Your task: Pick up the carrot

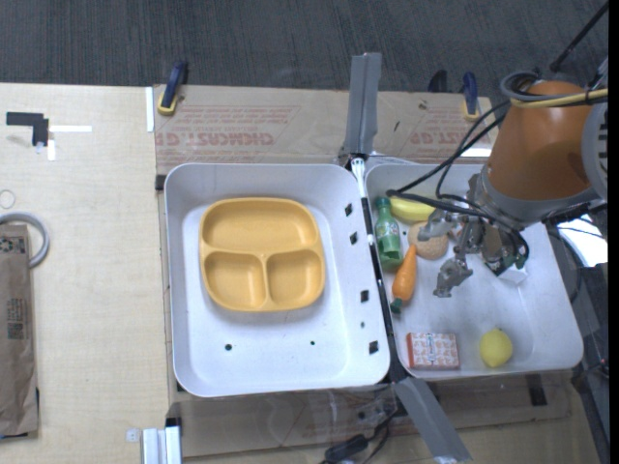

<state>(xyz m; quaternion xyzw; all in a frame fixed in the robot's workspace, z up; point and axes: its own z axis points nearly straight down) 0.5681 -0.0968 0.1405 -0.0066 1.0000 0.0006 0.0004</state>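
Left of frame: the desk [87, 259] carries a brown paper bag [16, 327] at its left edge. Centre: the left bin [193, 356] holds a yellow divided plate [261, 254], lying flat in the bin's upper middle. Right of centre: the right bin [542, 346] holds several items. A green bottle [388, 232] lies along the bin's left wall, with a banana [411, 209] just beside its upper end. The carrot [405, 275] lies just below the bottle, near the left wall, point toward the lower left of the frame. A small printed box [432, 350] sits at the bin's lower edge, a lemon [496, 348] to its right. The end effector [453, 276] hangs over the bin's middle, to the right of the carrot and apart from it; nothing is seen between its fingers, and whether they are spread or closed cannot be told.
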